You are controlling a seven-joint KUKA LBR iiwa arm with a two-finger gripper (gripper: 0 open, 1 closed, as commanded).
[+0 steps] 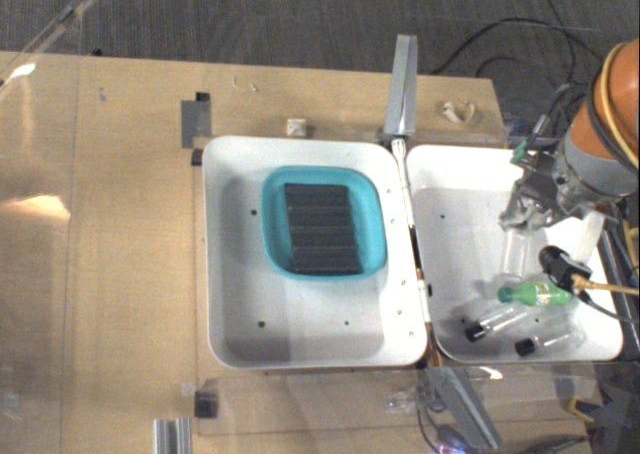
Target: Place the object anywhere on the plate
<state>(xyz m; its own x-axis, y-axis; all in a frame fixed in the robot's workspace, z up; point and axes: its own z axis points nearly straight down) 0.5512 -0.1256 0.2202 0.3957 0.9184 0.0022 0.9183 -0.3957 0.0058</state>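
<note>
Camera view: the gripper [522, 220] hangs over the right bin [450, 202], toward the bin's 2 o'clock corner. Can't tell whether it is spread or pressed together, as the tip is pale and blurs into the white floor. Nothing visible in it, so I count it as carrying nothing.

The task's thing is probably one of the small tubes heaped at the right bin's 5 o'clock corner. Which one is meant, can't tell. There is a green-capped tube [530, 293] lying flat, a black-capped tube [488, 325] at its 7 o'clock, and a second black-capped tube [548, 342] near the bin's front wall. All three lie on their sides, close together, maybe touching.

From the gripper, the green-capped tube is at 6 o'clock and near, but apart from it. The other two are further off at 6 to 7 o'clock.

The blue plate [372, 217] sits in the left bin [235, 272], at 9 o'clock from the gripper and well apart. A dark ridged pad [320, 229] covers the plate's middle.

Step, as a judgement: reach-and-grasp phase, pick not yet done, task barely started.

The next move calls for shifting toward 6 o'clock, dropping onto one tube and closing across its narrow side. After that comes a lift and a carry toward 9 o'clock over the wall between the bins. Clear, round tubes lying crowded together are likely to roll or slip.
</note>
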